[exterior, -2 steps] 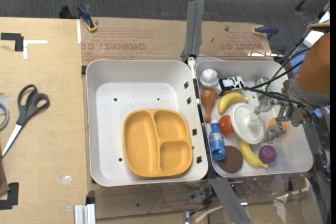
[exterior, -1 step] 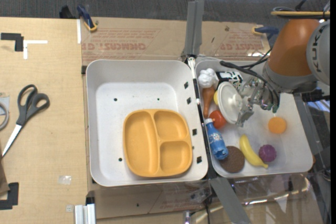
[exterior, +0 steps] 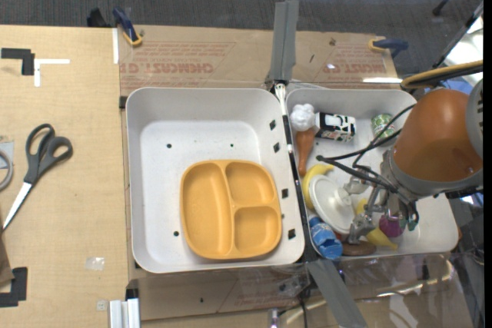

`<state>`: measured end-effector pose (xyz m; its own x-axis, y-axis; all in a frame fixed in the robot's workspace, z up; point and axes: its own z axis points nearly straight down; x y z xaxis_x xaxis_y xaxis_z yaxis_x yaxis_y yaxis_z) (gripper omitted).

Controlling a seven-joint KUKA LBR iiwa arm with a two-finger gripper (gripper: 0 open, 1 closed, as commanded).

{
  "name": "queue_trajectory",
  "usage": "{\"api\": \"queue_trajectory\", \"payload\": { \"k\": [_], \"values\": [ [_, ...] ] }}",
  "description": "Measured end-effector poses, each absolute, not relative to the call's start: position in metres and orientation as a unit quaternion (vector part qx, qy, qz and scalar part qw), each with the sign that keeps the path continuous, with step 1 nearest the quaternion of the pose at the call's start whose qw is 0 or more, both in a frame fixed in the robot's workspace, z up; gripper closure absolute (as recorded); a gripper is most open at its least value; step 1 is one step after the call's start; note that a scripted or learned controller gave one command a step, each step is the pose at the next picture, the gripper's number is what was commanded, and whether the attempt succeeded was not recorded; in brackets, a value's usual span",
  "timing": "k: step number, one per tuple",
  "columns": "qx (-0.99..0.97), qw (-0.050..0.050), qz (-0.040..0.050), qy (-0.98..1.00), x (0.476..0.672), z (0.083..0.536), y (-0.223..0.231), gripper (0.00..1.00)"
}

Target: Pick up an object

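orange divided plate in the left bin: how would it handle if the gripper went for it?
The orange divided plate looks like rigid moulded plastic, so probably stiff and light for its size. It lies flat on the left bin floor, so unlikely to roll or tip. Its smooth surface and low rim may give two fingers little to pinch; it may just slide.

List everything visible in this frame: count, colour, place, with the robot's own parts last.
bins: two, white, side by side on the bench
divided plate: one, yellow-orange, in the left bin
ice cream cone toy: one, white top, right bin, far left part
yellow dish: one, right bin
blue object: one, right bin's near left corner
scissors: one, black handles, bench left of the bins
clamps: two, blue, far edge
arm: one, orange band, over the right bin
tool: one, low among the clutter
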<state>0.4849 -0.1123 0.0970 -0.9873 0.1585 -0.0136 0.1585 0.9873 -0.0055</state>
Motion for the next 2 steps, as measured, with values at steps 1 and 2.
{"api": "queue_trajectory", "payload": {
  "k": [1,2],
  "values": [
    [0.080,0.012,-0.0056,0.997,0.488,0.110,-0.115,1.00],
    [0.031,0.010,-0.0020,0.999,0.508,0.100,-0.196,1.00]
  ]
}}
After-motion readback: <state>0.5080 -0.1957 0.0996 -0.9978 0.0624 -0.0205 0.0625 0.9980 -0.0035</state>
